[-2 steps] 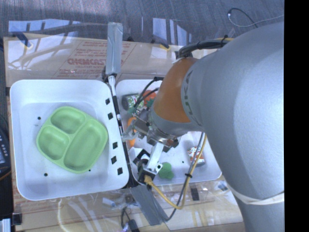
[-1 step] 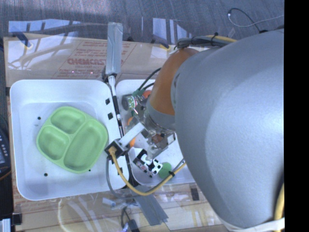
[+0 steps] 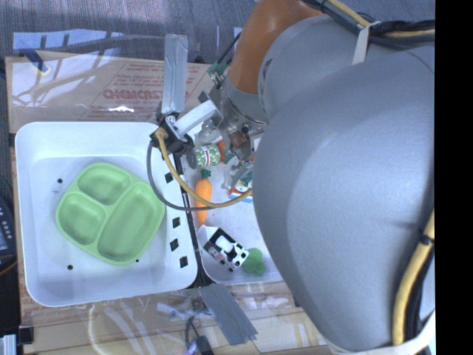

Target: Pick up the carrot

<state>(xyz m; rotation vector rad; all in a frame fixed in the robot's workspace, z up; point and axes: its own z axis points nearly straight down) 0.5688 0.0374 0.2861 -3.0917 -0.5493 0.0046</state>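
Cardboard and tape cover the surface under your two white bins. Your carrot lies at the left edge of the right bin, just beside the divide, leafy end pointing up toward the arm's wrist. Above it sits a small green-labelled can; below, a black-and-white toy and a green ball. The left bin holds a green divided plate. You appear to be in the approach step: the arm hangs over the right bin, and you cannot tell how the jaws stand. Next, you'll need to line up over the carrot.
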